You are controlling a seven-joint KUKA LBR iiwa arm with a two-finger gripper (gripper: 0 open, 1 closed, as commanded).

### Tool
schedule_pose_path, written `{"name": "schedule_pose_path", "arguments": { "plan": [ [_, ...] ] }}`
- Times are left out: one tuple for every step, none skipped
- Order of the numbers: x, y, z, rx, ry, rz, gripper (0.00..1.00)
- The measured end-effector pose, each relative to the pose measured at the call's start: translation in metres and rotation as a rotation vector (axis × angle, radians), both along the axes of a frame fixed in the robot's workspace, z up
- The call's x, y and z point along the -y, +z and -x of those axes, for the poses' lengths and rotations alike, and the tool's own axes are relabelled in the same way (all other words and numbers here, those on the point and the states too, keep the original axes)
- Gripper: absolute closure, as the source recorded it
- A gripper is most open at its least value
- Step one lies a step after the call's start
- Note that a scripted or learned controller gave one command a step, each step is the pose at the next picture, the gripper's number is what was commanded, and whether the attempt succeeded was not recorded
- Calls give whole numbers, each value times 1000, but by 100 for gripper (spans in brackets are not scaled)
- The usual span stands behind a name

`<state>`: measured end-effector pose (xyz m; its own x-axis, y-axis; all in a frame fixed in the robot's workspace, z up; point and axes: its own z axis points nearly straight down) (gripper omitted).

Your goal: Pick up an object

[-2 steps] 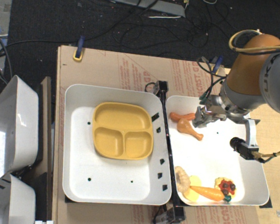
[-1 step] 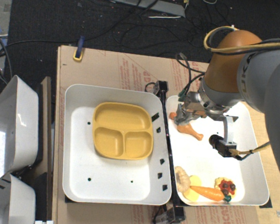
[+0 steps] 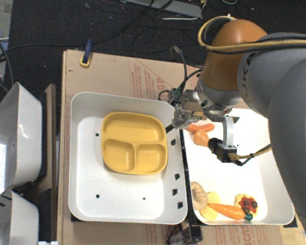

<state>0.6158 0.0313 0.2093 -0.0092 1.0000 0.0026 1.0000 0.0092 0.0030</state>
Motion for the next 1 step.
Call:
{"name": "schedule_pose_path", "arguments": {
  "plan": [
    [-58,15,-13,0,0,-1,100]
  ]
}}
